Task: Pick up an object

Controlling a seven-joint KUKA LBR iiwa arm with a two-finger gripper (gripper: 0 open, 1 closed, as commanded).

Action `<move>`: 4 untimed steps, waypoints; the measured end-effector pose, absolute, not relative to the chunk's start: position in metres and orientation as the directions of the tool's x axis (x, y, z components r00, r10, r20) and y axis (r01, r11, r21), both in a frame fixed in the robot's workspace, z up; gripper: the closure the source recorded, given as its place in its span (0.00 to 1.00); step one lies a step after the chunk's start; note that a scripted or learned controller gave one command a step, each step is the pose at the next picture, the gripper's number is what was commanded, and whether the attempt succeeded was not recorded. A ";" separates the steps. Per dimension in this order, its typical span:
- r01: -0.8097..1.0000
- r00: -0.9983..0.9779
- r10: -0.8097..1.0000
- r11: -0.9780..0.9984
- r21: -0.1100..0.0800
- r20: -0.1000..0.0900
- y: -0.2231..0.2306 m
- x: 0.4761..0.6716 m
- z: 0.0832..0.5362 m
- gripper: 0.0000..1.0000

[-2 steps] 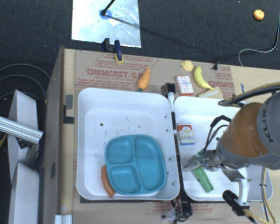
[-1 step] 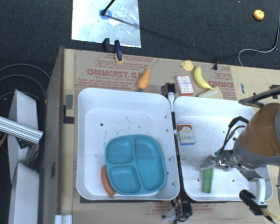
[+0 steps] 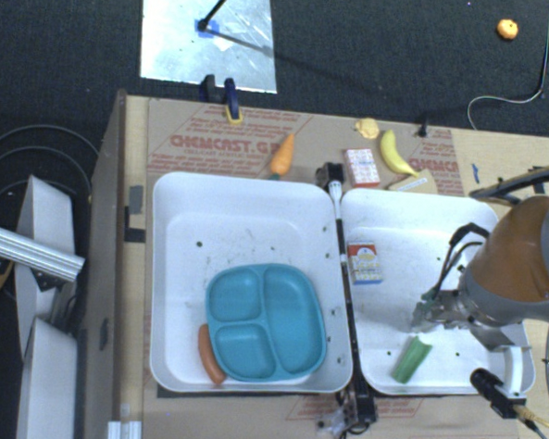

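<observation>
Two white bins sit side by side on a cardboard-covered bench. The left bin [image 3: 175,254] holds a blue divided plate [image 3: 265,321] toward its 5 o'clock corner, and an orange hot dog [image 3: 211,354] lies just beside the plate at its 8 o'clock edge, against the bin's lower slope.

In the right bin [image 3: 413,222] a small red and white box [image 3: 365,263] lies near the left wall, at about 10 o'clock from the bin's middle. A green block [image 3: 411,360] lies tilted near the bin's lower edge, at roughly 6 o'clock.

The arm [image 3: 523,252] reaches in from 3 o'clock, its orange band over the right side of the right bin. The gripper [image 3: 433,314] hangs low over the bin floor, just at 12 o'clock of the green block and close to it. I cannot tell how the gripper is set, and nothing can be seen held in it.

Beyond the bins at 12 o'clock, on the cardboard, lie a carrot [image 3: 281,154], a small pink and white carton [image 3: 362,167], and a banana [image 3: 394,154] with a small yellow piece [image 3: 367,128] near it. These lie close together but apart. An orange ball [image 3: 507,30] rests on the dark floor at 1 o'clock, well away
</observation>
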State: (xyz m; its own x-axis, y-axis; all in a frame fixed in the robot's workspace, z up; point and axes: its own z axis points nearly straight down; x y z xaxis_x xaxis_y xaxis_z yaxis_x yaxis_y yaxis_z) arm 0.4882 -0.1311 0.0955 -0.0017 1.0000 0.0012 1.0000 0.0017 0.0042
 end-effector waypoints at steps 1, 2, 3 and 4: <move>1.000 -0.002 1.000 0.002 0.004 0.001 -0.131 0.488 0.095 0.00; 1.000 -0.012 1.000 0.012 0.016 -0.002 -0.110 0.637 0.086 0.00; 1.000 0.000 1.000 0.000 0.006 -0.003 -0.156 0.657 0.086 0.00; 1.000 -0.006 1.000 0.006 0.005 -0.001 -0.139 0.670 0.086 0.00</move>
State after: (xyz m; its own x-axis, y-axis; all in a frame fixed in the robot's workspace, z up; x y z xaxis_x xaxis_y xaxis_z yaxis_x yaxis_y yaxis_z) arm 0.6701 -0.1393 0.0857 -0.0061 1.0000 -0.0007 1.0000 0.0061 0.0052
